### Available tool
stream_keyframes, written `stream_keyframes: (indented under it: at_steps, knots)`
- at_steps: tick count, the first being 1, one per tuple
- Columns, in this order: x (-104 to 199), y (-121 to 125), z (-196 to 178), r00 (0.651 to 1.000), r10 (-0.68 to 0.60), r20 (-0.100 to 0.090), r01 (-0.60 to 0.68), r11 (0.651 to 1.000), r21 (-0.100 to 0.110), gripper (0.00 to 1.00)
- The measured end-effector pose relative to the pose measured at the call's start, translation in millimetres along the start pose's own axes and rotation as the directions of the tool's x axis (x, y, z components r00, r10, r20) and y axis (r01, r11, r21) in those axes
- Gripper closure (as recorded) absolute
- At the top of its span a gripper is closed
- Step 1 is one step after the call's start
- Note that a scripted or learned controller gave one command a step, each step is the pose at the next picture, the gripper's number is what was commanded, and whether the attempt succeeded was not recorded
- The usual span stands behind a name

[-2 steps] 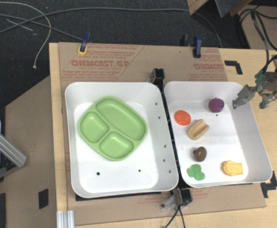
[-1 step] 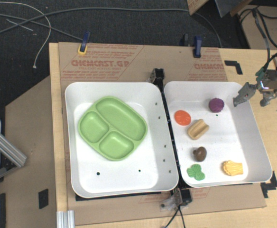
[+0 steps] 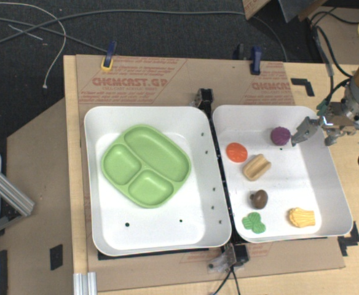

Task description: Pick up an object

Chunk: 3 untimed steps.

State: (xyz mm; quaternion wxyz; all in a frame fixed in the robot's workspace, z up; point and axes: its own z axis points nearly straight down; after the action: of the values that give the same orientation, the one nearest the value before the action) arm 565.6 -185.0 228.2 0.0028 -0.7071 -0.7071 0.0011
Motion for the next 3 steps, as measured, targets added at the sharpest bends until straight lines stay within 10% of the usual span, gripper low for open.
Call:
stream_keyframes:
  at_steps: [2,3]
  knots:
    - [6.6,-11.5,115.4,1.000,0.000,-0.001,0.000,1.000,0.002,0.00]
    - [6.2,-9.6,100.7,1.000,0.000,0.001,0.000,1.000,-0.006,1.00]
